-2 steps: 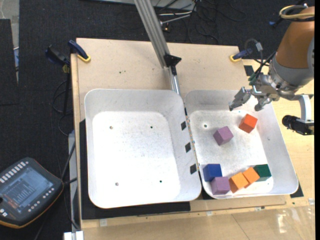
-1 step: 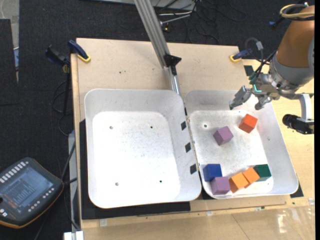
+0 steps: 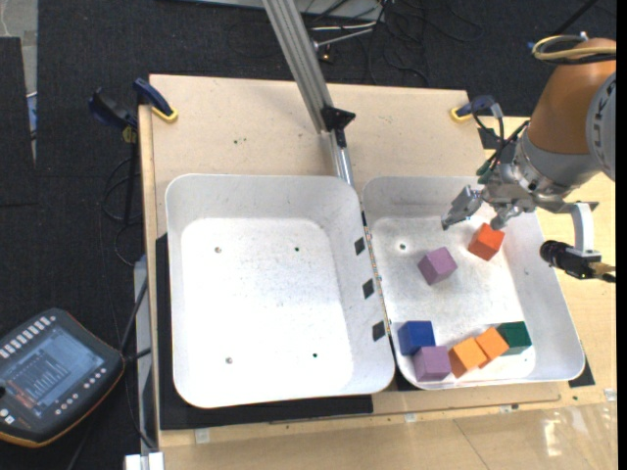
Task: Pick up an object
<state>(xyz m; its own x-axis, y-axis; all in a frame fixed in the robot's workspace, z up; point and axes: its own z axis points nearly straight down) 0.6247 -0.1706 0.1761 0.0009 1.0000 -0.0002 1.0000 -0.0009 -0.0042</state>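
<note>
In the right bin [image 3: 549, 297], a red-orange cube [image 3: 485, 242] lies near the back right. My gripper [image 3: 477, 217] hangs just above and behind it, open, its fingers spread with nothing between them. A purple cube [image 3: 437, 264] lies tilted in the middle of the bin, left of the red-orange one. Along the front edge sit a blue cube [image 3: 416, 336], a second purple cube [image 3: 433, 362], two orange cubes [image 3: 468, 352] [image 3: 493, 344] and a green cube [image 3: 514, 337].
The left bin [image 3: 255, 282] adjoins the right one along a raised rim with black clips [image 3: 369, 287]. A slanted metal pole [image 3: 304, 62] crosses the back of the bench. A teach pendant [image 3: 49, 375] lies off the bench at the lower left.
</note>
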